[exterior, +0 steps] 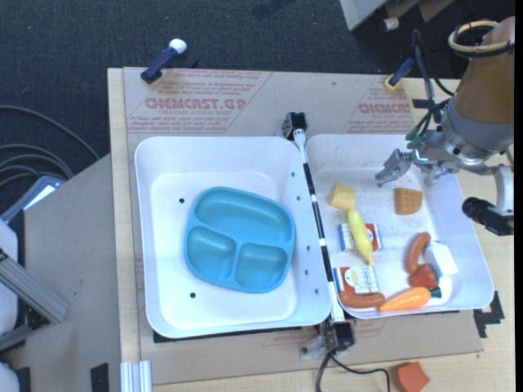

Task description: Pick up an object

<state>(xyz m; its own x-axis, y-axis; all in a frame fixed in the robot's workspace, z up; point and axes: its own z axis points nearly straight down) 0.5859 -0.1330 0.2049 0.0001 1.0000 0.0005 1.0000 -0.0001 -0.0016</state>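
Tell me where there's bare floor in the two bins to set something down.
Left bin: a bare white band rings the blue divided plate, widest along the far wall and near the left wall. Right bin: the far strip between the yellow block and the gripper is bare. Its near end is crowded with the banana, sausage and carrot.

End effector [417, 168] hovers over right bin [470, 296] w/ food toys; blue tray [239, 239] in left bin [155, 219].
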